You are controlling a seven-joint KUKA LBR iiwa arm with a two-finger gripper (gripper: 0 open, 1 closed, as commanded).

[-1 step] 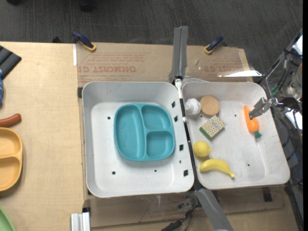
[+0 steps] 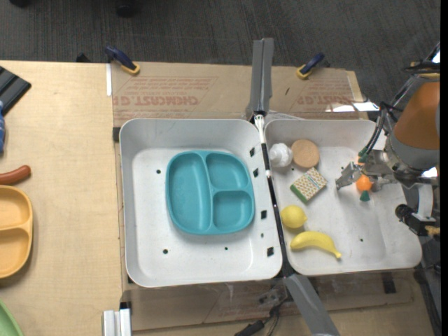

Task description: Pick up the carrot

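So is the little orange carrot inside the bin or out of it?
Inside. The small orange carrot with a green tip is within the walls of the right shallow white bin, right by the claw.

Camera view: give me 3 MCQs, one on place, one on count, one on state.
1. Where does the teal divided plate lie?
A. left bin
B. right bin
C. on the cardboard

2. How many yellow fruits lie in the right bin?
A. one
B. two
C. four

3. Where is the carrot?
A. on the teal plate
B. under the banana
C. at the gripper's fingertips, near the bin's right side

Key:
1 A: the plate sits in the middle of the left bin.
2 B: a lemon and a banana.
3 C: the orange carrot shows right at the gripper's tip.
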